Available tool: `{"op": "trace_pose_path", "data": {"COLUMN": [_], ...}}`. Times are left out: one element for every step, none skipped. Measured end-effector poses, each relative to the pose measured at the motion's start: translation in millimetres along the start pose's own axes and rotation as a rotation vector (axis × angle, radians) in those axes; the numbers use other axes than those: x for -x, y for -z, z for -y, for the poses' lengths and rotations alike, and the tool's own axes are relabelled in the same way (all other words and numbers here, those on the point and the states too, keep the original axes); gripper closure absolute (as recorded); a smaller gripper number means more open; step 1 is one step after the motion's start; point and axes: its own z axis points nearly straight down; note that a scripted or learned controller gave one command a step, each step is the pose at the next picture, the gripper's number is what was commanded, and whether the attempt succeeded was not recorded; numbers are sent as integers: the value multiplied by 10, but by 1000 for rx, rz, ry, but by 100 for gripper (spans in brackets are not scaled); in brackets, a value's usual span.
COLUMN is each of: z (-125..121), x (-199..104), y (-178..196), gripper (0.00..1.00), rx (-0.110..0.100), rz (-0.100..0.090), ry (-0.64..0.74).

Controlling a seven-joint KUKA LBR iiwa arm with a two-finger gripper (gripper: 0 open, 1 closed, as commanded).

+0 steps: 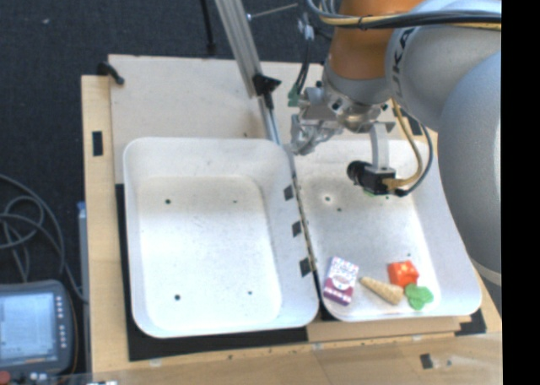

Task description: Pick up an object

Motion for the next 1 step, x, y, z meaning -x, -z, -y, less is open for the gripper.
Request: {"op": "trace_pose_path", "data": {"z": [72], "x": [-534], "y": [8], "gripper": [100], "rx": [-1], "rz": [-1], "ry": [0]}}
